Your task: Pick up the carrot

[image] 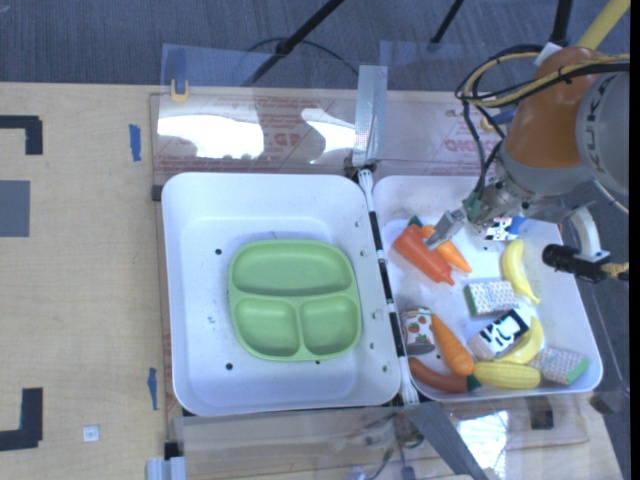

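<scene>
Left bin: a green divided plate lies at its centre. Right bin: toy foods crowd together. The carrot lies in the upper left part of this bin, tilted, its tip pointing toward lower right, with a second orange piece touching it. A further carrot-like piece lies lower down beside a small carton; bananas sit to the right. The tool hovers at the carrot's upper end; whether its fingers stand apart or together cannot be told. The carrot appears to be light, rigid, smooth plastic, likely slippery; a grip across its thick middle seems safest.
</scene>
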